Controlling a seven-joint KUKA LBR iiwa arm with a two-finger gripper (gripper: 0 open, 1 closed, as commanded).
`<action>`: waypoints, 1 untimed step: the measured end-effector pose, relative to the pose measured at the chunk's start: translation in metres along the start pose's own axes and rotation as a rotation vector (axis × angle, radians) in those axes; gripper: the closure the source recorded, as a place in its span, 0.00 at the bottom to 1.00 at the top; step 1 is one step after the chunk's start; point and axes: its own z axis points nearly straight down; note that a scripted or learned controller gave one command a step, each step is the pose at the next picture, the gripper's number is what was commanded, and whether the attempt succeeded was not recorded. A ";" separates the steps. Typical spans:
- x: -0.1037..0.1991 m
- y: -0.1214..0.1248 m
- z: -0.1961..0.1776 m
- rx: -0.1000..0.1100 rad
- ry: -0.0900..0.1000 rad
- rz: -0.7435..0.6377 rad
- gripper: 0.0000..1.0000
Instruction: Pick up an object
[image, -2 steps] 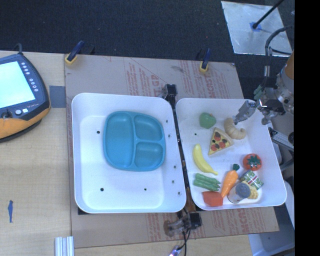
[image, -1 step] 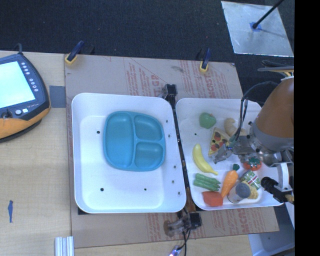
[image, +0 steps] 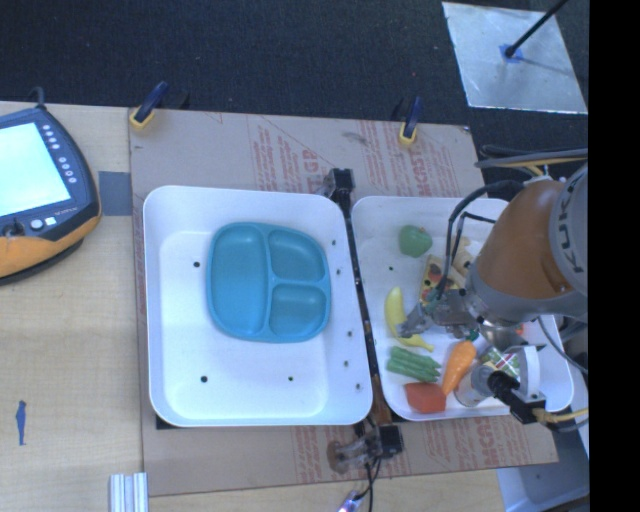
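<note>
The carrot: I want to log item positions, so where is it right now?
The carrot lies in the right bin near its front edge, tilted, between the green beans to its left and the gripper assembly above it, with a red piece just below.

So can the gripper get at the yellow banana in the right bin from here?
Probably yes. The gripper sits right beside the banana, whose top is uncovered; the green beans and carrot lie below it, clear of the approach.
</note>
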 end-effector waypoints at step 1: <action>0.005 -0.033 0.005 0.012 0.005 -0.003 0.00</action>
